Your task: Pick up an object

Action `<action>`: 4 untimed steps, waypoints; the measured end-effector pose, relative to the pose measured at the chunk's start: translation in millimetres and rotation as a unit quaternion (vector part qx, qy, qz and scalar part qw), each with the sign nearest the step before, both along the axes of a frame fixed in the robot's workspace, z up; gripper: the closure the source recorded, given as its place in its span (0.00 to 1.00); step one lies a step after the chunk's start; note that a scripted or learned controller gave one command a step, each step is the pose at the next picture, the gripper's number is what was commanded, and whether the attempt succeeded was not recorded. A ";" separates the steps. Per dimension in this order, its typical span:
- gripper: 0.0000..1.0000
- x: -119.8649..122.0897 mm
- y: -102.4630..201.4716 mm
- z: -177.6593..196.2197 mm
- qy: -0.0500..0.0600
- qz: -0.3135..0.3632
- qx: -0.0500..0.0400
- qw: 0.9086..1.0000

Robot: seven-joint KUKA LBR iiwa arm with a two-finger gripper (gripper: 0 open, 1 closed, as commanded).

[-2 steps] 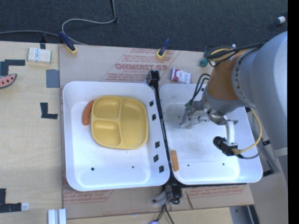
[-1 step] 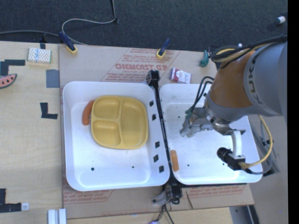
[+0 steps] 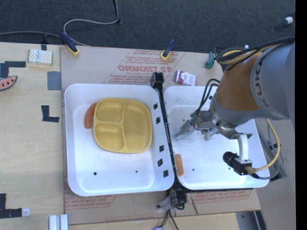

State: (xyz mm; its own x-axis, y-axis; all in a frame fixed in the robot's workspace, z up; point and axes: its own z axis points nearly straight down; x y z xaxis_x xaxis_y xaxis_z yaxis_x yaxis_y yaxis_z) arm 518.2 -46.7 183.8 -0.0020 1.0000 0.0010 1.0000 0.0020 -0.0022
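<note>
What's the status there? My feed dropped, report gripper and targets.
Gripper low in right bin, nothing seen between fingers. Small orange piece by right bin's left wall, untouched. Yellow tray and orange item in left bin.

This looks like a robot lab, not a home. A big grey and orange robot arm (image 3: 254,87) reaches in from 3 o'clock. Two white bins (image 3: 72,143) sit side by side on a sheet of cardboard (image 3: 120,66), and coloured clamps (image 3: 168,49) at 12 o'clock grip the cardboard's edge. Black tape marks (image 3: 48,114) are stuck on the wooden bench (image 3: 29,152) at 9 o'clock. A cable (image 3: 91,20) snakes over dark carpet (image 3: 192,13) at the top. The yellow plate (image 3: 122,126) looks like a toy.
</note>
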 end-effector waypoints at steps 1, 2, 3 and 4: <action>0.00 79.7 -15.9 0.1 -0.001 0.000 -0.001 1.000; 0.00 -33.3 10.1 -0.2 0.000 -0.001 0.000 1.000; 0.00 110.6 9.9 0.1 -0.001 0.000 -0.001 1.000; 1.00 110.6 9.9 9.7 0.000 0.000 -0.002 1.000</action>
